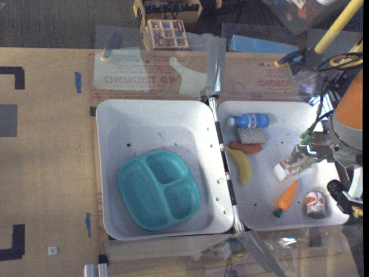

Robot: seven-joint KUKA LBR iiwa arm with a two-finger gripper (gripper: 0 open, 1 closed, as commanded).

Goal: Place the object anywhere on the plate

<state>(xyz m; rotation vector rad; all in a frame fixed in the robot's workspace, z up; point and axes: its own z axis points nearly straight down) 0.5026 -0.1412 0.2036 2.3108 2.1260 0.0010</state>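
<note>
A teal divided plate (159, 189) lies in the left bin (115, 120), toward its front. In the right bin (277, 111) my gripper (304, 150) reaches in from the right and sits low over the upper end of a white and red tube (286, 168). The gripper's body covers that end of the tube, so I cannot see whether it has hold of it. An orange carrot (286, 197) lies just in front of the tube, and a yellow banana (242, 164) to its left.
The right bin also holds a blue bottle (249, 120), a grey speckled object (251, 135), a red sausage (247, 148) and a red and white can (315, 203). A ridge between the bins (222, 166) separates them. Boxes and clutter stand behind the bench.
</note>
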